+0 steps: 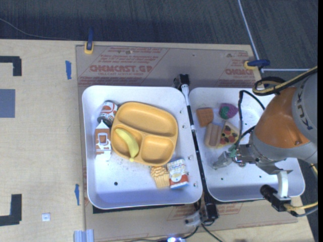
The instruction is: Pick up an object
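Closest to the camera in the left bin point(96, 185) there's a little waffle-looking snack point(160, 176) touching a small red and white carton point(178, 174), both just off the front edge of the big yellow divided plate point(146, 120). A banana point(128, 142) sits in the plate's front-left compartment. Over in the right bin point(252, 193) my claw point(222, 160) is down low over the bare white floor, pointing left toward the divider between the bins, and honestly I can't tell if it's open or closed from this angle, nothing visibly in it. My orange band point(282, 122) bulks up right behind it. Just past the claw are a pizza slice toy point(229, 133) and a tan block point(212, 134) side by side, near but apart from the tips. Further back sit an orange cracker-ish square point(205, 116) and a purple and green thing point(228, 110). A small can point(107, 113) and a red and white box point(102, 141) hug the plate's left side. Both bins rest on a cardboard sheet point(121, 64) on the counter point(35, 150).
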{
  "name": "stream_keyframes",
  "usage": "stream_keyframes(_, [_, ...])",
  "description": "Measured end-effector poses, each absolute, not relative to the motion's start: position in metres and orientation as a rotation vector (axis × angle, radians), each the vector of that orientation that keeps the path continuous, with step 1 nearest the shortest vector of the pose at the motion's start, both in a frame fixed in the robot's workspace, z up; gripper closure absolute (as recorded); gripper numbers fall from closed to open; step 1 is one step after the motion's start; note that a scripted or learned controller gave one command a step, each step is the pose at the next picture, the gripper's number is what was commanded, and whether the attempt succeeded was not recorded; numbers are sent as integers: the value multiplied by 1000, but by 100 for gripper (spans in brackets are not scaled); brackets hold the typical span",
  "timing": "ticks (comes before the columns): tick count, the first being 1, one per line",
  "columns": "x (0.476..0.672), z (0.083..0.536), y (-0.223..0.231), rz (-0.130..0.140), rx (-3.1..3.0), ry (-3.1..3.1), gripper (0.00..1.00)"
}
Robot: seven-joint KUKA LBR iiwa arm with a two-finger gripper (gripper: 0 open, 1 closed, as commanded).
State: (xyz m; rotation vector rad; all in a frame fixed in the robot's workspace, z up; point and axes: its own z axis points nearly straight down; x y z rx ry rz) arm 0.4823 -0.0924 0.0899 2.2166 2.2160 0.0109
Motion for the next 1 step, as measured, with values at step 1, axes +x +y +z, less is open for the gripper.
stream_keyframes(1, [482, 90, -92, 11, 2217, 2215, 0])
